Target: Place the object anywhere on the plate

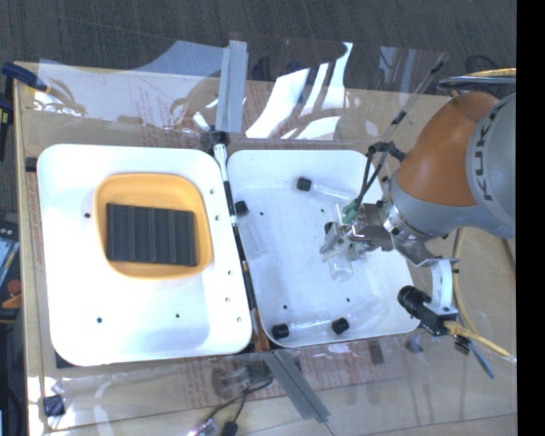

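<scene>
The gripper (343, 240) is seen low over the right bin (282, 243); how its jaws stand cannot be told. A clear, glassy object (339, 263) lies just beneath it, though contact is unclear. For a sound pick, the object should be centred between the jaws before closing. The yellow plate (118, 198), bearing a dark ribbed insert (152, 234), sits well apart in the left bin (68, 316).

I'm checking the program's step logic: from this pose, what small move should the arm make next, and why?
Probably a short descent to grasp. The gripper hovers in the right bin, apparently over a small clear object, while the yellow plate with its dark ribbed center lies in the left bin.
</scene>
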You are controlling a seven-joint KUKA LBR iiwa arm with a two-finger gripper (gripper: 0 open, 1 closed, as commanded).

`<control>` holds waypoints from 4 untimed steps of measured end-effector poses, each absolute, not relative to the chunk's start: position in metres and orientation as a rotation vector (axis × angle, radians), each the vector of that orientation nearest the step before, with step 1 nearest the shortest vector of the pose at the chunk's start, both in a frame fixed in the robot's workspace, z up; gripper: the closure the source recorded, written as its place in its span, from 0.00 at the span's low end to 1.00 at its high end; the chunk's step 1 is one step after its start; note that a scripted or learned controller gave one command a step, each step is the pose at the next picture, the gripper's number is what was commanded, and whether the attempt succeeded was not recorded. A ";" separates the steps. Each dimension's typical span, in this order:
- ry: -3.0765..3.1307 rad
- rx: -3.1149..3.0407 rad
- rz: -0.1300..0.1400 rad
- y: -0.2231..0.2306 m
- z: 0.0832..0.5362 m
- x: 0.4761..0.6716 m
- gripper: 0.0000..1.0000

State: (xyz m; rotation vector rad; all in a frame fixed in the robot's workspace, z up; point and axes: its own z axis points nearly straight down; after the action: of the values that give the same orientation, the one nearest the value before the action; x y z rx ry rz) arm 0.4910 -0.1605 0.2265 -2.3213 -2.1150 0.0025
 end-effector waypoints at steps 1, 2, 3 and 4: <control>-2.211 -2.231 0.001 -0.126 0.230 0.510 1.00; -2.308 -2.131 0.001 -0.100 0.226 0.527 1.00; -2.472 -1.936 0.002 -0.072 0.215 0.579 1.00; -2.472 -1.936 0.002 -0.072 0.215 0.579 0.00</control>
State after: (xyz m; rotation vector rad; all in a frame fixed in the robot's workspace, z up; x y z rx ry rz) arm 0.5787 -0.0720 0.2146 -1.9361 -2.4719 0.0017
